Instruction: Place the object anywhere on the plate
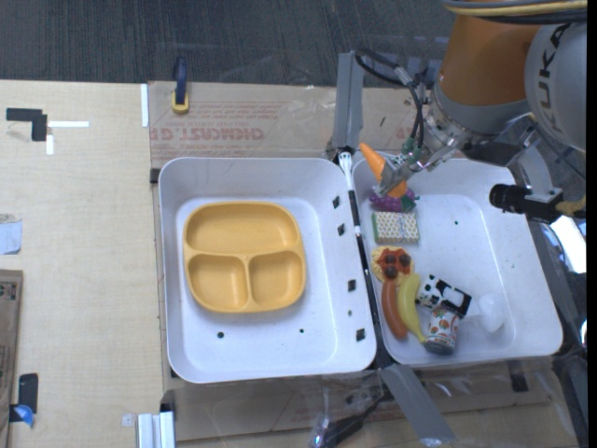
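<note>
The claw [403,168] is being held low over the right bin's [522,250] upper left corner, and an orange carrot [374,161] is being gripped between its fingers. The yellow plate [245,255] is being carried by the left bin [177,278] on the pale wooden table [75,250].

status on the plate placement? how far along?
Nothing placed yet: the yellow three-compartment plate in the left white bin holds no object. The hand is over the right white bin, at the orange carrot-shaped toy; a grasp isn't clear. Lift, transfer and release remain.
</note>
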Tool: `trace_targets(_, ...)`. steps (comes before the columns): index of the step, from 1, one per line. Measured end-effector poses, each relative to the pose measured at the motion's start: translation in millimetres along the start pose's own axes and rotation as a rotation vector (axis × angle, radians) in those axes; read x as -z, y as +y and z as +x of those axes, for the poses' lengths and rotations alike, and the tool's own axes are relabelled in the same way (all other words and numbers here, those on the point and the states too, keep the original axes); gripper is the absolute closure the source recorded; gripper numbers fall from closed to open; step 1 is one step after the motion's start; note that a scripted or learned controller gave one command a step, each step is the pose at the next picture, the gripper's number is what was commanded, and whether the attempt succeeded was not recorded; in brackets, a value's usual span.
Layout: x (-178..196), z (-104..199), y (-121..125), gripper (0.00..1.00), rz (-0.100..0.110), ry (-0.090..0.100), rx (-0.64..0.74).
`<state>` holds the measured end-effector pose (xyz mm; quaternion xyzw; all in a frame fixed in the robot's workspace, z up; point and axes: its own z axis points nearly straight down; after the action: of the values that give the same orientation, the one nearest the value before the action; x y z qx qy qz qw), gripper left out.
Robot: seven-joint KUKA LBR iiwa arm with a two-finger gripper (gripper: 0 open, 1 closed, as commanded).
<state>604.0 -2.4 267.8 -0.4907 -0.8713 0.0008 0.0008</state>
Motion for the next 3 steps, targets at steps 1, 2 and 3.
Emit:
trace_targets(1,-35.3,72.5,6.1,1.0,0.003,0.001,0.06)
trace_targets(2,-95.0,143.1,42.0,1.0,0.003,0.001,0.321)
trace_targets(3,-94.8,142.5,41.9,0.0,0.002,0.0,0.32)
